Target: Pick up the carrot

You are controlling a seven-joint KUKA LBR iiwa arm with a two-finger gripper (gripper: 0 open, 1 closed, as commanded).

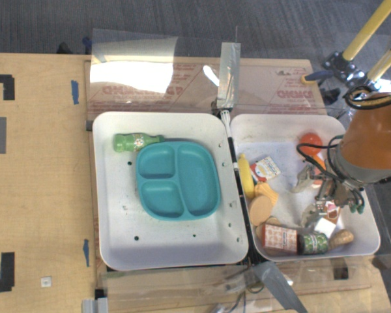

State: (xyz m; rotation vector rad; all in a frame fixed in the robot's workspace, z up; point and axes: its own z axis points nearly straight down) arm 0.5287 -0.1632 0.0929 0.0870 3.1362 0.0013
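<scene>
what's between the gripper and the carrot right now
Nothing visible. The carrot lies in the right bin near its far wall, partly behind a black cable. The gripper hangs just nearer the camera, over bare bin floor. The other items lie nearer still or further left.

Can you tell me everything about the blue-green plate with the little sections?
The teal plate looks like smooth plastic, a rounded rectangle split by raised ridges into three compartments: two on its left side, one long one on its right. It lies flat, right way up, near the middle of the left white bin. Nothing sits in its compartments. A green bottle lies at its upper left corner, close enough that it may be touching the rim.
</scene>
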